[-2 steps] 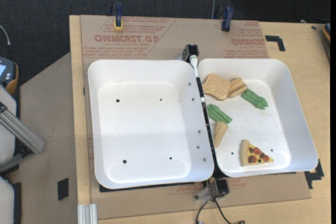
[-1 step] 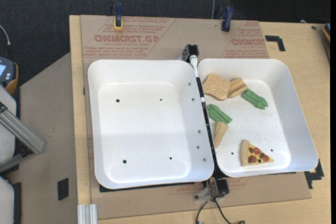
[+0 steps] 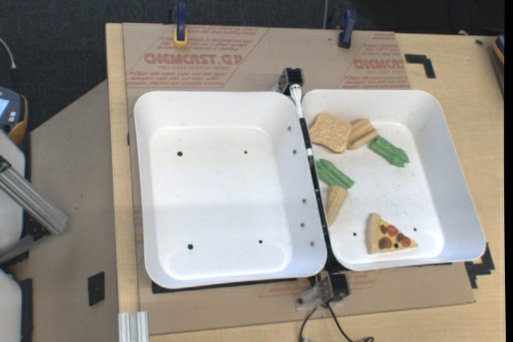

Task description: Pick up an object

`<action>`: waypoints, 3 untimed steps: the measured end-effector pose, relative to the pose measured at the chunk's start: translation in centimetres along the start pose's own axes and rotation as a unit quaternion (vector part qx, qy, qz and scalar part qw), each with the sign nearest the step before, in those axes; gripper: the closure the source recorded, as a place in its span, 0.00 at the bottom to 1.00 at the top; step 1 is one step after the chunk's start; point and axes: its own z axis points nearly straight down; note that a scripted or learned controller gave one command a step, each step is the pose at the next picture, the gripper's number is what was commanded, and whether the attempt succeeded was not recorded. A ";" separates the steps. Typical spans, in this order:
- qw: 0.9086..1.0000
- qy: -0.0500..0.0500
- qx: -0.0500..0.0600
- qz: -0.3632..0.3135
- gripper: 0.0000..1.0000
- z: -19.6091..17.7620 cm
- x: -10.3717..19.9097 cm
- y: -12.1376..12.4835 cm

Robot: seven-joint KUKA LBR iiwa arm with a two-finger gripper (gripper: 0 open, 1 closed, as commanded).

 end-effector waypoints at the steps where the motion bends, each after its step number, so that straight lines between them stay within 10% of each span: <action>1: 1.000 0.000 0.000 0.000 0.00 0.0 0.0 0.0; 3: 1.000 0.000 0.000 0.000 0.00 0.0 0.0 0.0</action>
